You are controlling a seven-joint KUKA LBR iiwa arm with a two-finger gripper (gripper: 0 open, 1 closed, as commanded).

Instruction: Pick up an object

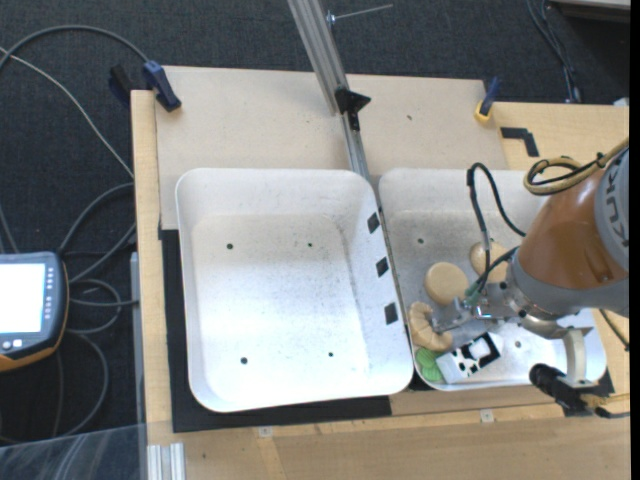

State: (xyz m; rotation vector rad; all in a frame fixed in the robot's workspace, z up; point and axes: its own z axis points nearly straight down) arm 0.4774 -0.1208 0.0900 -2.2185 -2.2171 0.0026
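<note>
In the right bin (420, 208) lie a round tan object (445, 281), a curved tan piece (422, 320) and a green item (431, 366) near the front left corner. A small cream object (480, 257) rests further back. A black-and-white patterned block (471, 356) lies at the bin's front. My gripper (462, 313) hangs low over this cluster, just right of the curved tan piece and below the round tan object. The orange-banded arm covers the bin's right part.
The left bin (270, 288) stands beside the right one, divided from it by a wall with black tabs (381, 267). A metal pole (320, 48) slants up from between the bins. A handheld screen (28, 306) sits at the far left. Cables run over the arm.
</note>
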